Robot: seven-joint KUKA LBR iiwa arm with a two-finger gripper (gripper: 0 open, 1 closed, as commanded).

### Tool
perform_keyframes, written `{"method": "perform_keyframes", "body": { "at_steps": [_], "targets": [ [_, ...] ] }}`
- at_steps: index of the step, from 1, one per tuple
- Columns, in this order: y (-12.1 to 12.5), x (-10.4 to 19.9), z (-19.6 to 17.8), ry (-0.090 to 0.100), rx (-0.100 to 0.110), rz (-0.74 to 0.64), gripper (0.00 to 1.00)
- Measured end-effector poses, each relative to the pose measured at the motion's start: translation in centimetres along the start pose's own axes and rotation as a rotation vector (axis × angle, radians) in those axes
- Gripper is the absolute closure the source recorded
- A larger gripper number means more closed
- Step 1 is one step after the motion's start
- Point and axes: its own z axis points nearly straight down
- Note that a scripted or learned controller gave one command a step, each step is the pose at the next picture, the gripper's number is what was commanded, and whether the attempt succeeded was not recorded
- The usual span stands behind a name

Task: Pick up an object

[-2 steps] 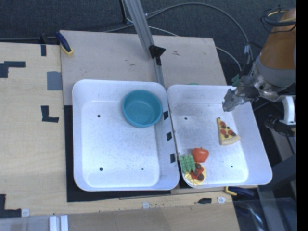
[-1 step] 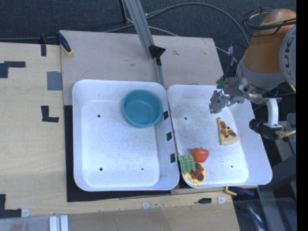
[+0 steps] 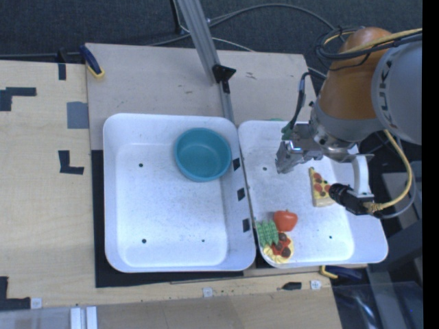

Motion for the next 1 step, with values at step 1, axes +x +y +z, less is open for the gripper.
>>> {"method": "perform_keyframes", "body": {
  "at_steps": [1],
  "targets": [
    [-0.71, 4.57, 0.04, 0.0, -0.001, 0.0, 1.0]
  ]
}}
